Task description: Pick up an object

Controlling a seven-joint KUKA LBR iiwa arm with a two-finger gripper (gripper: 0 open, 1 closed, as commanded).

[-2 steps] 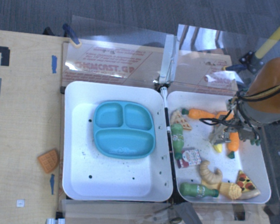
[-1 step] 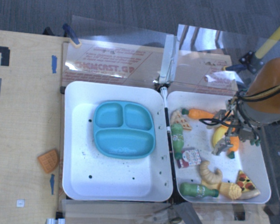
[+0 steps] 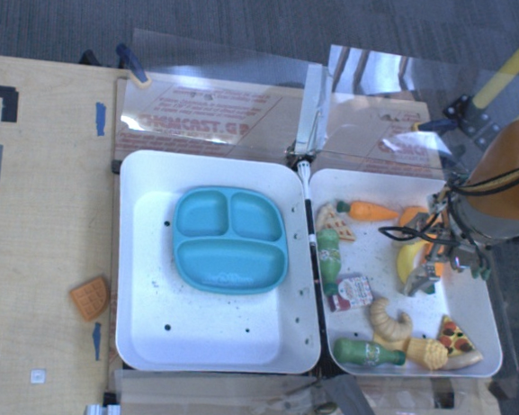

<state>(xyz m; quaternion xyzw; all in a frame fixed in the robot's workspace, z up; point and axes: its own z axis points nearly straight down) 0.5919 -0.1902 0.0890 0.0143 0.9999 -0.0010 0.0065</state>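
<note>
The right bin (image 3: 487, 344) holds several toy foods. Among them are a yellow banana (image 3: 407, 260), a carrot (image 3: 372, 211), an upright green bottle (image 3: 328, 258), a red and white packet (image 3: 354, 292), a croissant (image 3: 391, 321), a lying green bottle (image 3: 369, 352) and a pizza slice (image 3: 457, 338). My gripper (image 3: 423, 280) hangs low in the right bin, just right of the banana and close against it. Cables and the wrist hide the bin's upper right part. I see nothing lifted off the bin floor.
The left bin (image 3: 141, 318) carries a blue divided plate (image 3: 229, 240). A small waffle piece (image 3: 90, 297) lies on the wooden bench left of the bins. The arm's orange band (image 3: 515, 170) hangs over the right bin's far right corner. A ridge (image 3: 312, 252) separates the bins.
</note>
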